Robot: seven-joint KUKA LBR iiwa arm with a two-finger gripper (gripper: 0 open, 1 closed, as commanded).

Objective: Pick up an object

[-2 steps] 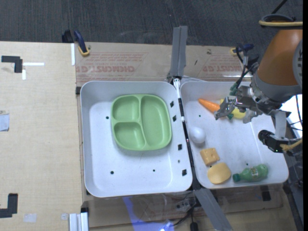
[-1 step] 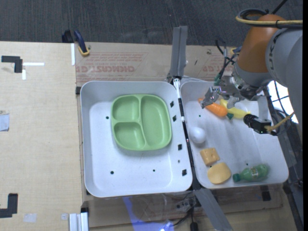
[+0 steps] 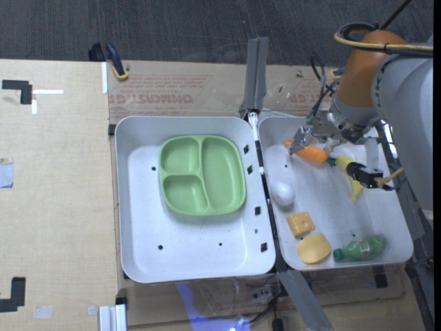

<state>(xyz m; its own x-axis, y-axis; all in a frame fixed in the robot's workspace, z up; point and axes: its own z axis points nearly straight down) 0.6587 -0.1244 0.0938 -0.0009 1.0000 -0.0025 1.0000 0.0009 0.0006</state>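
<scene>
Two shallow white bins sit side by side on a wooden bench, seen from above at a slant. The left bin point(image 3: 138, 205) holds a pale green divided plate point(image 3: 202, 175) with three compartments, lying flat near the bin's middle. The right bin point(image 3: 386, 216) holds several small items: a white egg-shaped object point(image 3: 282, 193) near its left wall, a tan cheese-like wedge point(image 3: 300, 223) just below it, a rounded yellow-orange piece point(image 3: 313, 248) below that, and a green bottle point(image 3: 360, 247) lying on its side near the front right corner. A yellow banana-like object point(image 3: 353, 174) with dark markings lies toward the right side, partly hard to make out. The grey arm point(image 3: 406, 95) with its orange band point(image 3: 362, 74) reaches in from the right and is cut off at the picture's edge. Its gripper point(image 3: 302, 143) hangs low over the back of the right bin, right at an orange carrot-like object point(image 3: 313, 154). The gripper's tip is small and dark against the clutter, so whether it is spread or closed cannot be told, nor whether it touches the carrot. Cables loop around the wrist, and a grey post point(image 3: 255, 74) stands behind the seam between the bins.
</scene>
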